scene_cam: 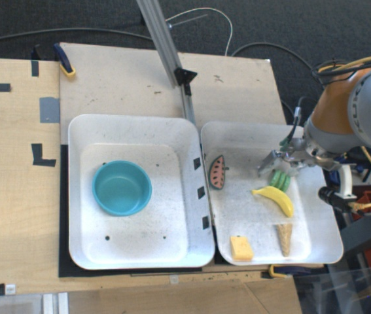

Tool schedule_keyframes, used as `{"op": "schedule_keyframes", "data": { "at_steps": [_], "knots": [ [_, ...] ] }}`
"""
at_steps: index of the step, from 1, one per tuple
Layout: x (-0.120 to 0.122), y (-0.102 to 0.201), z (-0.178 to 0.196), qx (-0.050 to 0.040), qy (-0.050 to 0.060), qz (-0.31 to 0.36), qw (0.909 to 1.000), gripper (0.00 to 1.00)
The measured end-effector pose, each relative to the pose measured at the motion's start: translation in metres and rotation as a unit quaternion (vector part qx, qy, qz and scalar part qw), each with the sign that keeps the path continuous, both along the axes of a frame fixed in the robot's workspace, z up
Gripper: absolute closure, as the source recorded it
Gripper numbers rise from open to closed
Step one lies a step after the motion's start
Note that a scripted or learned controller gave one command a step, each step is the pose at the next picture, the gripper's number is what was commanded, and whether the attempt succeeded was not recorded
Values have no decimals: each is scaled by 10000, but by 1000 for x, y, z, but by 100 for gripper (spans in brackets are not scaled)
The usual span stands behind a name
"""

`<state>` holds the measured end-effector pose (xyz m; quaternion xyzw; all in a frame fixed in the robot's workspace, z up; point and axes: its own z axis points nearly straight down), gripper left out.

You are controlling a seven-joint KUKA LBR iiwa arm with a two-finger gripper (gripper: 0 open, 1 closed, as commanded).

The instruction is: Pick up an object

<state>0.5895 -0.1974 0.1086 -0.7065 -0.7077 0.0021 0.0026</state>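
Observation:
The right bin (228,136) holds several toy foods. A green object (281,179) lies near its middle right, with a yellow banana (275,199) touching its lower end. My gripper (281,165) hangs over the upper end of the green object, open, with nothing lifted between its fingers. A watermelon slice (217,172) lies by the bin's left wall. A yellow cheese block (241,248) and an ice cream cone (284,238) sit near the front edge.
The left bin (80,136) holds a teal bowl (122,188). A slanted metal rail (162,31) crosses the back and ends between the bins. Cables trail on the dark floor behind the bench. The arm's orange band (335,106) is at the right.

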Motion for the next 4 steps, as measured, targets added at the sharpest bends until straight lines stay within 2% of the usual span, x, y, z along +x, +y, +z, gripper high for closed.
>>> {"op": "schedule_keyframes", "data": {
  "at_steps": [1, 2, 3, 4],
  "knots": [
    [2, 1, -19, -17, -56, 9, 10000, 0],
    [2, 1, -8, -15, -51, 12, 10000, 100],
    [5, 2, 34, -9, -47, -1, 10000, 100],
    [6, -1, 97, -14, -60, -3, 10000, 100]
  ]
}}
